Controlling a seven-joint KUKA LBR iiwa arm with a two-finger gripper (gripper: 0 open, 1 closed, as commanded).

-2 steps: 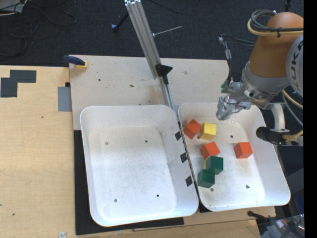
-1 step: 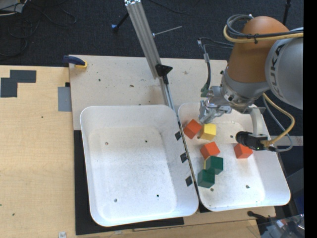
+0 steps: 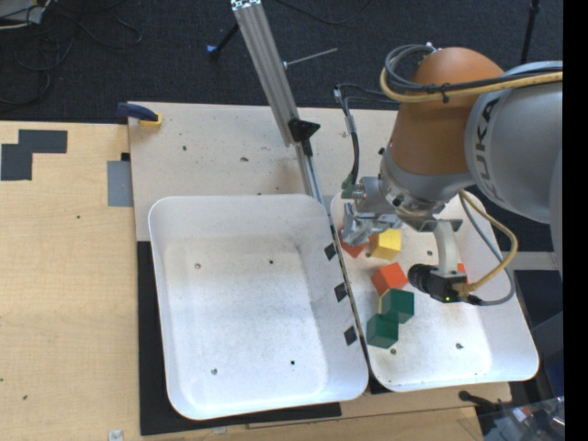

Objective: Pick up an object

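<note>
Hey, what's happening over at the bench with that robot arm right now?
A grey KUKA arm with an orange band is reaching in from the right over the right bin. Its gripper is down at the bin's upper left, right at a small orange-red block beside a yellow block. An orange block and two green blocks lie just below. I can't tell whether anything is grasped yet.

No writing, label, brand or number can be read anywhere in the camera view. The nearest thing to a sign is a small black-and-white checker pattern (image 3: 245,1) at the top end of the slanted metal rail (image 3: 274,72), and it carries no letters or digits.
</note>
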